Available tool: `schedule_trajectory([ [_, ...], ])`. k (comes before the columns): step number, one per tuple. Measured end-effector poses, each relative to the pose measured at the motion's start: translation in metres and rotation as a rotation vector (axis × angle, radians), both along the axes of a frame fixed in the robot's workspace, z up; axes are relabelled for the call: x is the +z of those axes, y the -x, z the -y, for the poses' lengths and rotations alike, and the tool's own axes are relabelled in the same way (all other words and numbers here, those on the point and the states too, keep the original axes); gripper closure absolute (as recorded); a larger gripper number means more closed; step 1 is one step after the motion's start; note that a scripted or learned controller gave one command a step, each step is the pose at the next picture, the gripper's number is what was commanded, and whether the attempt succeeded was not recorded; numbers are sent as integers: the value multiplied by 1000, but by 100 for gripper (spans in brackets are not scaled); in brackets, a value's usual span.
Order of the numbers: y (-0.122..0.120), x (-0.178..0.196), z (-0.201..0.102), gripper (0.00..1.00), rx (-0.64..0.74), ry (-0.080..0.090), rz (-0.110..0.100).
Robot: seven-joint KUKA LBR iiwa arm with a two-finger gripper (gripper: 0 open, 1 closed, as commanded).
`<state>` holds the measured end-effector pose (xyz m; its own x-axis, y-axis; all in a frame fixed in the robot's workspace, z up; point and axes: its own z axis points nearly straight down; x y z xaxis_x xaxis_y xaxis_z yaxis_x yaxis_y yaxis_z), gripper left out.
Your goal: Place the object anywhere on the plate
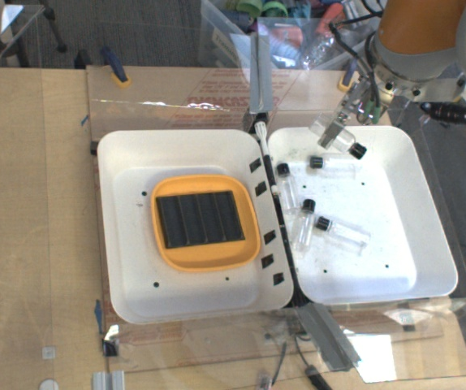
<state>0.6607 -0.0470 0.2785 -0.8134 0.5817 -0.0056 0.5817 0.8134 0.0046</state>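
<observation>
Loose grey brackets and paper (373, 356) lie at the near bench edge, below the two bins. Left bin (127, 291) holds the orange plate (207, 221) with a dark ribbed insert. Right bin (428, 242) holds several clear vials with black caps: one (343, 232) near centre, others (285, 187) beside the divider. Over the right bin's far edge, the gripper (336, 133) grips a clear vial (347, 143) between its fingers, well apart from the plate. A clear tub of coloured items (298, 6) stands behind.
</observation>
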Motion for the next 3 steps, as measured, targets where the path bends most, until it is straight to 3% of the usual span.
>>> schedule_trajectory([
  [1,2,13,-6,100,125,1,0],
  [2,6,-30,26,100,165,1,-5],
  [3,2,-25,33,100,358,2,0],
])
